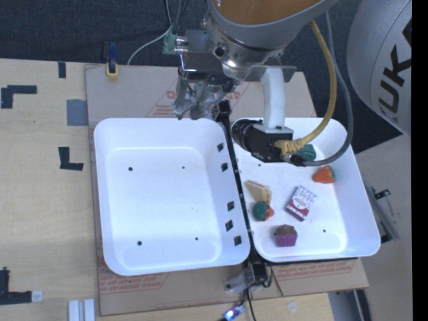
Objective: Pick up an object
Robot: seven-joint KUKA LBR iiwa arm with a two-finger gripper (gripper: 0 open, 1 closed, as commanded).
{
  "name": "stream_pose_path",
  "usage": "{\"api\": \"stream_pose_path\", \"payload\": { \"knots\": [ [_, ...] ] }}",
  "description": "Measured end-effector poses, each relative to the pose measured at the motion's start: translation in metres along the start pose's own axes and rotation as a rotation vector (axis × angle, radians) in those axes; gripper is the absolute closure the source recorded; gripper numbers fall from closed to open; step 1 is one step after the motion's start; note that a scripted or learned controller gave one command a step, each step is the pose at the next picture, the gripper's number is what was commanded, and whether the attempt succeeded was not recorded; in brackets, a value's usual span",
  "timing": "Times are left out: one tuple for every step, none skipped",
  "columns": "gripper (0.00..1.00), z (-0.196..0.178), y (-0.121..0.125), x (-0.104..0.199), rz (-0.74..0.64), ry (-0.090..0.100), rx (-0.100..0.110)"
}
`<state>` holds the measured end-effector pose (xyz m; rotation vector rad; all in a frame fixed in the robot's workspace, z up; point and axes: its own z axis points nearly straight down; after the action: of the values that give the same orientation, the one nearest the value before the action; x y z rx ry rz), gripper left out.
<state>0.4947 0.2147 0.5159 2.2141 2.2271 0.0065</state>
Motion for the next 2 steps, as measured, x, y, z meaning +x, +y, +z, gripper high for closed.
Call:
{"api": "stream_pose_path", "payload": {
  "knots": [
    [1.00,0.213,-0.001,0.003,0.004,-0.003,0.007],
    [1.00,0.150,0.042,-0.013,0.006,-0.001,-0.003]
  ]
}}
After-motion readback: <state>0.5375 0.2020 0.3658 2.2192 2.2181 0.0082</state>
